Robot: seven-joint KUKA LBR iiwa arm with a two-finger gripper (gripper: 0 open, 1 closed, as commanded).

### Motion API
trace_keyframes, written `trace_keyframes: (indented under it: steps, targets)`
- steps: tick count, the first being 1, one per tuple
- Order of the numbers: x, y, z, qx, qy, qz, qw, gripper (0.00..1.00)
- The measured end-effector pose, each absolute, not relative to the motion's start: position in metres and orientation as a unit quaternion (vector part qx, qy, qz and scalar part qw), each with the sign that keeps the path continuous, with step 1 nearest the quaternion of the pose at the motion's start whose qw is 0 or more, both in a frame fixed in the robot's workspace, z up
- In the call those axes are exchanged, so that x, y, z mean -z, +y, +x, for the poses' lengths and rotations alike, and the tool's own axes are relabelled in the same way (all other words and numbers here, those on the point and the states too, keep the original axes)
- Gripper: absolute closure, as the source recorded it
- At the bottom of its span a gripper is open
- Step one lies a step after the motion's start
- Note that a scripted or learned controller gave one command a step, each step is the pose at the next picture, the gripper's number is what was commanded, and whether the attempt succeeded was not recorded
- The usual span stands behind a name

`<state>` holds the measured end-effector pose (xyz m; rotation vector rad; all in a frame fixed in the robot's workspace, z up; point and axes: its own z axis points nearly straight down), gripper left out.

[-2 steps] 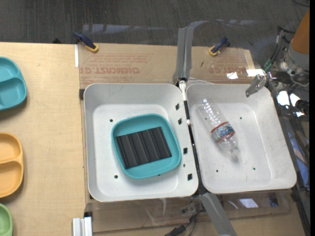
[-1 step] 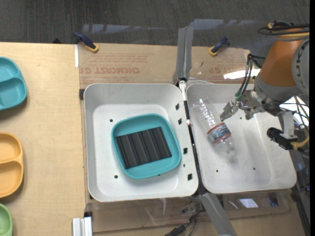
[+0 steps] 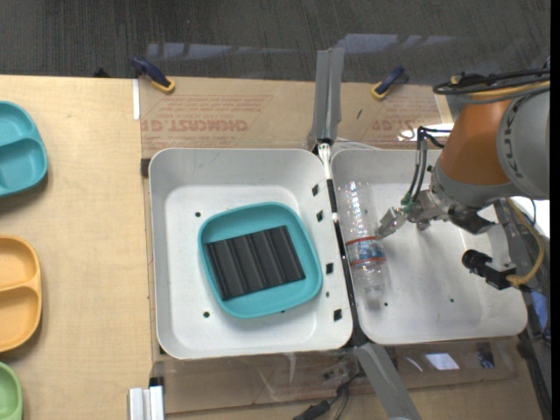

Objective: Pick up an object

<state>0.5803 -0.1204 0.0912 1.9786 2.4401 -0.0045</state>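
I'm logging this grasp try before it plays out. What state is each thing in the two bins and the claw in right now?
Clear plastic bottle: lying on its side along the right bin's left wall, not lifted.
Teal tray: flat in the left bin, right side up, with a dark ribbed insert.
Left bin: level, holding the tray.
Right bin: level, holding the bottle.
Claw: low over the right bin beside the bottle.

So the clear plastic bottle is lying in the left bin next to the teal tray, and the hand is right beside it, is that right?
Not quite. The camera view shows the plastic bottle lying in the right bin, along its left wall. The teal tray sits by itself in the left bin. The hand is indeed right beside the bottle.
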Motion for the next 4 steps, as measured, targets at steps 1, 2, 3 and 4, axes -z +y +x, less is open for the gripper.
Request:
trace_keyframes:
  steps: [1,2,3,4]
  targets:
    - [-0.147,-0.164,0.570,0.0008,0.726,0.688,0.000,0.00]
    - [-0.170,-0.167,0.505,0.0011,0.668,0.744,-0.001,0.00]
    - [-0.090,-0.119,0.538,0.0017,0.594,0.804,-0.002,0.00]
    - [-0.090,-0.119,0.538,0.0018,0.594,0.805,-0.002,0.00]
